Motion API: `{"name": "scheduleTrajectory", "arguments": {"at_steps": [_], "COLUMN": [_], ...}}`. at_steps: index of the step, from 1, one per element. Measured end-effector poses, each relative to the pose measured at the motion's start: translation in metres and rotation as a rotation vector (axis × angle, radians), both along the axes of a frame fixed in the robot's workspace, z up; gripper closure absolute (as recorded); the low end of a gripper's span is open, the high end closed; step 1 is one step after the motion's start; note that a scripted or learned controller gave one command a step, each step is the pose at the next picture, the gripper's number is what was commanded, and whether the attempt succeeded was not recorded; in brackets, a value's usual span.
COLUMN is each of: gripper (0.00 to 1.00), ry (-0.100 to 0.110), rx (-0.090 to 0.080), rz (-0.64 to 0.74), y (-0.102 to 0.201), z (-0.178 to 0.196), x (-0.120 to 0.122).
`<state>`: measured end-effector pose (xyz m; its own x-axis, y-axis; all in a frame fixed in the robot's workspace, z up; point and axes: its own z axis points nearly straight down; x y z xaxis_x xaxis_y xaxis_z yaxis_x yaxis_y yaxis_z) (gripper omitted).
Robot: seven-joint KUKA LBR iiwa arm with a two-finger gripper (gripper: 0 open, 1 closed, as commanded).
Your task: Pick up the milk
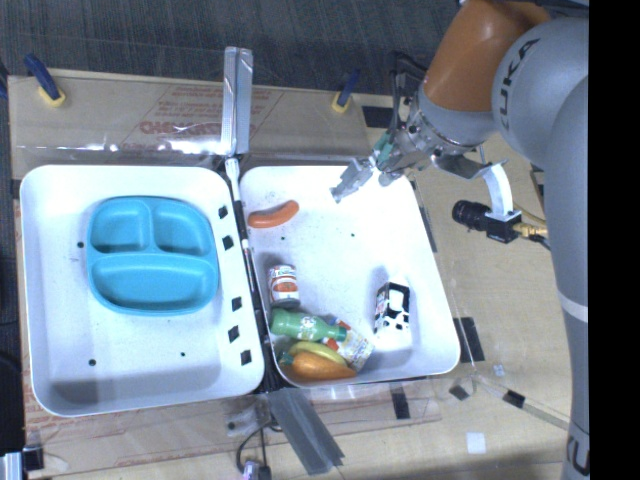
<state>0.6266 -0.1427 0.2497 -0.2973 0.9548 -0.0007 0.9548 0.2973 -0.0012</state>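
A grey KUKA arm reaches in from the right of the frame, its pincer [352,181] hovering over the upper edge of the right bin [432,298], nothing between its tips; whether they are spread or pressed together cannot be told at this size. The milk [393,310], a cow-patterned carton, lies in the lower right of that bin, well apart from the pincer. The approach step looks to be in hand; the next move calls for travel down-frame and a descent over the carton. The carton's label and orientation are hard to make out
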Motion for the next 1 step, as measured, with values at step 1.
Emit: {"name": "scheduleTrajectory", "arguments": {"at_steps": [1], "gripper": [0.00], "ry": [0.003], "rx": [0.002], "rz": [0.207], "y": [-0.0499], "z": [-0.1040], "x": [-0.0371]}}
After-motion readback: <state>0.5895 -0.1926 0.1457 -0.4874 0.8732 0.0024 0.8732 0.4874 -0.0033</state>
